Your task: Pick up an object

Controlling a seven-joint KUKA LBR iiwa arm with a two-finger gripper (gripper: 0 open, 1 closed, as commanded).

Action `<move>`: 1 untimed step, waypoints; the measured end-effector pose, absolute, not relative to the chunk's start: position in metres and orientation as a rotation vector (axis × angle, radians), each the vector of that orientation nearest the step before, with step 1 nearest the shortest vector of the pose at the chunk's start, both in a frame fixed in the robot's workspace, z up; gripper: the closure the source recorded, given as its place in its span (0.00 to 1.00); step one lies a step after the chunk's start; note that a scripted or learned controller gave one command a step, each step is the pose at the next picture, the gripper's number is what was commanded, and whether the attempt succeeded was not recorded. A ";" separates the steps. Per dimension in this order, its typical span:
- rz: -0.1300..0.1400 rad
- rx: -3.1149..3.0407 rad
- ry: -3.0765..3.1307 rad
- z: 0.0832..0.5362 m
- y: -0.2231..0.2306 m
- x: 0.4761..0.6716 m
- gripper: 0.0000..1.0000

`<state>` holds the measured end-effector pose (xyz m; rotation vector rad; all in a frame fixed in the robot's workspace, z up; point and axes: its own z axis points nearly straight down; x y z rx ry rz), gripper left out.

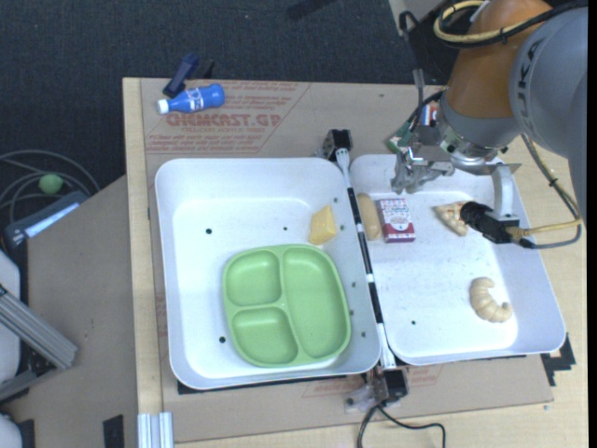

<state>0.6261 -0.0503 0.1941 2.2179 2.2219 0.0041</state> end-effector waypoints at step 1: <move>0.000 2.220 2.222 0.193 -0.051 0.625 0.00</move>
